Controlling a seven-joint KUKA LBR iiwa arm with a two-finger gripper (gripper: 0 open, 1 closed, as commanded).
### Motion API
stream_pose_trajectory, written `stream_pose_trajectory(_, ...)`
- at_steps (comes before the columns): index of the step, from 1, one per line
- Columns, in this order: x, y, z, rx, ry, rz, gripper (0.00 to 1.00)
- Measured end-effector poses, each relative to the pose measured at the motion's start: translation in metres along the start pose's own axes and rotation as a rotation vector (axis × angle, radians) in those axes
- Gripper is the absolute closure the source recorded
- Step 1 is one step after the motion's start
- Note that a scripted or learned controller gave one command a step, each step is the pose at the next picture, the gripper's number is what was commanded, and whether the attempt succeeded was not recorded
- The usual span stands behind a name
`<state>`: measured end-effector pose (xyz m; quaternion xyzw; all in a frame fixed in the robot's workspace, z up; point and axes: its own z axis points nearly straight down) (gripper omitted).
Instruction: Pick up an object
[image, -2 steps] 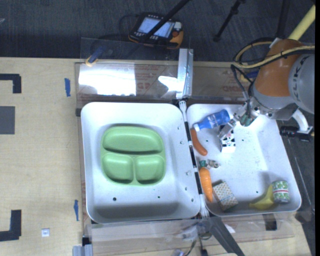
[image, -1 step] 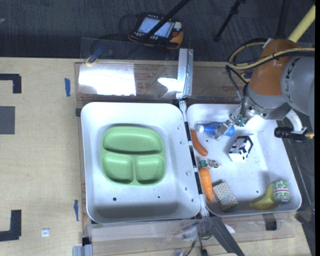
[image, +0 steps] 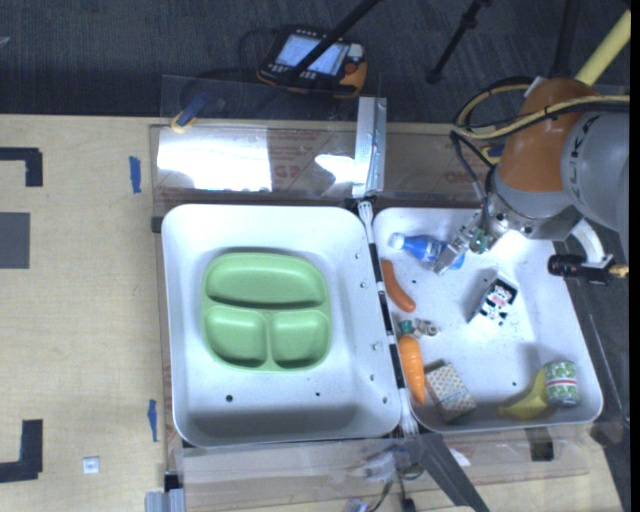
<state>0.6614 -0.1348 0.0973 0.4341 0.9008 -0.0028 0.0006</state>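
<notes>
The tool (image: 468, 243) is hovering in the right bin (image: 575, 330), just beside a blue-and-white bottle (image: 420, 246); whether it is gripping anything cannot be told.

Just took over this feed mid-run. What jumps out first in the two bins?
The green divided tray dominates the left bin, lying alone at its middle. In the right bin, the grey arm with its orange band reaches in from the upper right, its gripper right beside a blue-and-white bottle. An orange carrot lies along that bin's left wall, and a banana sits near its lower right corner.
</notes>
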Motion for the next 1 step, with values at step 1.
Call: stream_pose_trajectory(1,0.0495,0.0318,-0.0885,-0.004,0.005,0.540,1.00)
